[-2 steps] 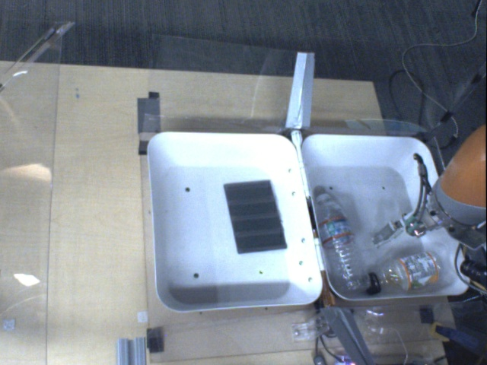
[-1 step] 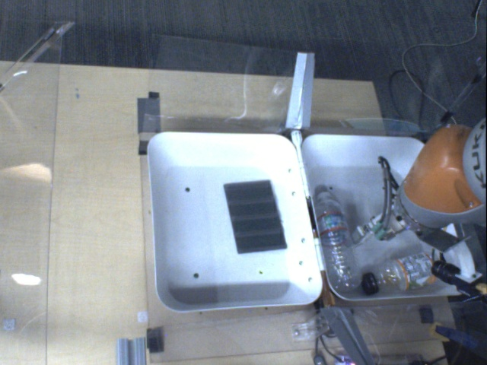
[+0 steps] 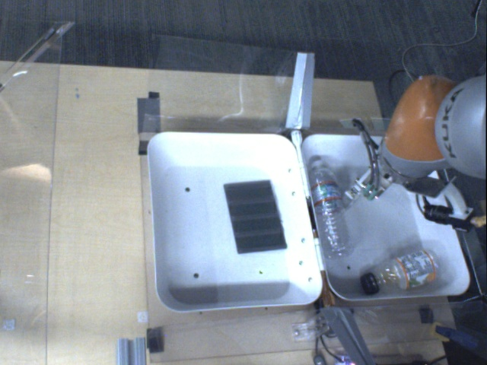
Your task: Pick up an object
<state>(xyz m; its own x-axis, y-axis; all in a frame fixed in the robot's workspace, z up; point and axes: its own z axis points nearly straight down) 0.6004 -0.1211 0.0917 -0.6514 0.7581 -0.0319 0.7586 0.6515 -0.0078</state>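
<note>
While the arm point(image 3: 441, 124) hangs over the right bin point(image 3: 449, 276), its gripper point(image 3: 370, 191) sits low near the bin's middle, and whether it is released or clenched cannot be told. The left bin point(image 3: 175, 204) holds a dark ridged pad point(image 3: 255, 216). One clear bottle point(image 3: 328, 207) lies along the right bin's left wall, just beside the gripper; another bottle point(image 3: 402, 271), dark-capped, lies near the front wall. Likely failures: smooth round plastic rolling aside under a closing grip, or the wall blocking a finger beside the nearer bottle.
</note>
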